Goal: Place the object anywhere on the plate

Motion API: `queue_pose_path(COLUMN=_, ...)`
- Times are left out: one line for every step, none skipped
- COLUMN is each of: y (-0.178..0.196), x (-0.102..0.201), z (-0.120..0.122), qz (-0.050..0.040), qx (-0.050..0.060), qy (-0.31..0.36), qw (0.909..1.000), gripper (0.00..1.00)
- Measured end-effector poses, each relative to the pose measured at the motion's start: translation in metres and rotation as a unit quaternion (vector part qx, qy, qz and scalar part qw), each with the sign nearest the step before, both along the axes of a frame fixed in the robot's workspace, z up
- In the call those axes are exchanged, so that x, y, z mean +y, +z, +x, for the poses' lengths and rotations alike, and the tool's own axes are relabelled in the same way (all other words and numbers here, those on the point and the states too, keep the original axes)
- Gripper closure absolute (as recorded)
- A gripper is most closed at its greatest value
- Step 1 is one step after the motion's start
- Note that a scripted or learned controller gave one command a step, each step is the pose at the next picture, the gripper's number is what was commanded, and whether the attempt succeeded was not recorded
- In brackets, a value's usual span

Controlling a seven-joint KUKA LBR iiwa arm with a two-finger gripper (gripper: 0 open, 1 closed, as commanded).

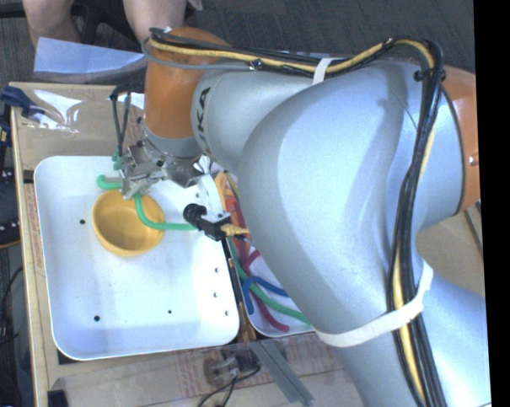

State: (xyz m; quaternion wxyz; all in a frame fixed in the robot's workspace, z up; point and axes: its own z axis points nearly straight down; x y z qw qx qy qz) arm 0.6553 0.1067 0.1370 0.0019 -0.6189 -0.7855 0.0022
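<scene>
Two white bins lie under the arm [322, 195], whose grey bulk is nearest the camera and covers most of the right bin [254, 327]. A few red, blue and green pieces [263, 287] show at that bin's left edge. W/ so little of them on view, it can't be told if one is the task's object. Further in, the left bin [143, 342] holds the yellow plate [121, 234], upright near its upper left. The gripper [136, 185] hangs just over the plate's far rim, below the orange band [170, 101] - a green tube [146, 218] curves from it across the dish. Whether the gripper is clenched on anything or released can't be told; no object can be made out at its tip or on the plate. Judged step: approx. the drop-off over the plate, if a pick worked. Next move needs a release above the dish centre - then a straight lift clear of the rim.
</scene>
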Motion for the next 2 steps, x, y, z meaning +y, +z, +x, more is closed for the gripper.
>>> queue_pose_path(y=0.0, x=0.021, z=0.001, qz=0.0008, qx=-0.002, qy=0.129, qw=0.9916, gripper=1.0)
queue_pose_path(y=0.016, x=0.005, z=0.001, qz=0.0002, qx=-0.003, qy=0.105, qw=0.9945, gripper=1.0)
